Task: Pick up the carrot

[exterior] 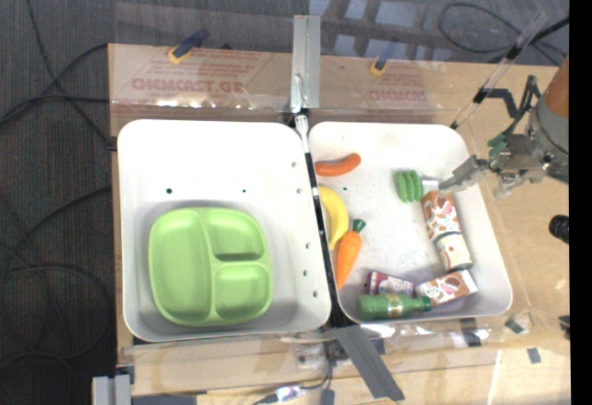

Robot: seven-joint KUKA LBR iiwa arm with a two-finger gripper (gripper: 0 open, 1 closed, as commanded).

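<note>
You had the carrot (348,254) lying just right of the banana (334,214), touching it, against the bin's (393,137) left wall; the gripper (467,174) waited well right of the banana, its opening impossible to tell; a descent risked catching banana or wall.

Faint red lettering is showing on the clear panel (199,84) behind the left bin, reading roughly "CHEMCAST GP"; the cartons' labels are staying unreadable.
</note>
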